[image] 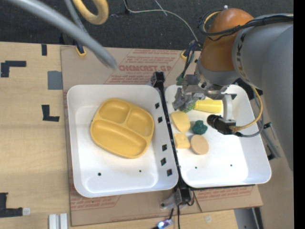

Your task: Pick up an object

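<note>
Down in the right bin [248, 171] hangs my gripper [185, 100], near the bin's upper left corner and close to the divider; whether it is parted or closed I cannot tell from this slanted look. Just beneath it lies a pale yellow piece [180, 121], and behind it a yellow block [208, 106] stretches to the right. A small dark green object [198, 126] sits just beside the pale piece, with a tan round piece [199, 145] and a small yellow chunk [181, 140] below them, all crowded on the bin's left side. Nothing is visibly gripped. Across the divider, the left bin [81, 171] carries a yellow compartment tray [122, 127], tilted on its floor. Both bins rest on a brown cardboard sheet [138, 66] over a wooden bench [28, 142] marked with dark tape. Beyond the bench is dark carpet [157, 27] with a thin cable trailing.
</note>
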